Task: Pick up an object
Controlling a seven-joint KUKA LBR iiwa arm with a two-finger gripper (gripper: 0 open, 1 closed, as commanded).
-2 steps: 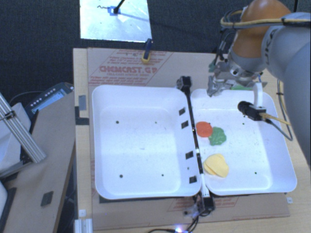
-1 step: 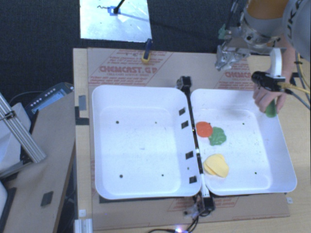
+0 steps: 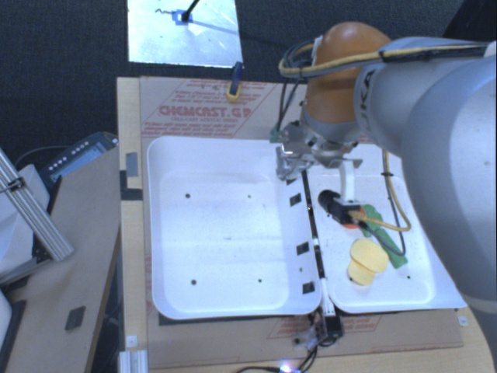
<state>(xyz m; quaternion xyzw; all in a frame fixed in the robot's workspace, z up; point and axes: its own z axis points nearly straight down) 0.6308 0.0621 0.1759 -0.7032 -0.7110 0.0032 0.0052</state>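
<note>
Camera view | green strip (image 3: 392,249) long axis diagonal, upper-left to lower-right | end effector (image 3: 293,162) state: cannot tell

left bin (image 3: 225,235) floor open, yellow piece (image 3: 365,261), green strip (image 3: 386,238) crowd right bin (image 3: 415,286)

The arm (image 3: 435,123) runs off the right edge and covers the far right of the right bin (image 3: 415,286), hiding that bin's far wall and right rim. The gripper (image 3: 289,165), over the far end of the divide between the bins, is too blurred to read in detail. In the right bin, a green object (image 3: 394,253) and a small orange thing (image 3: 353,224) beside it are partly covered, their kind unclear. At the left, a metal rail (image 3: 31,212) is cut by the edge.
</note>
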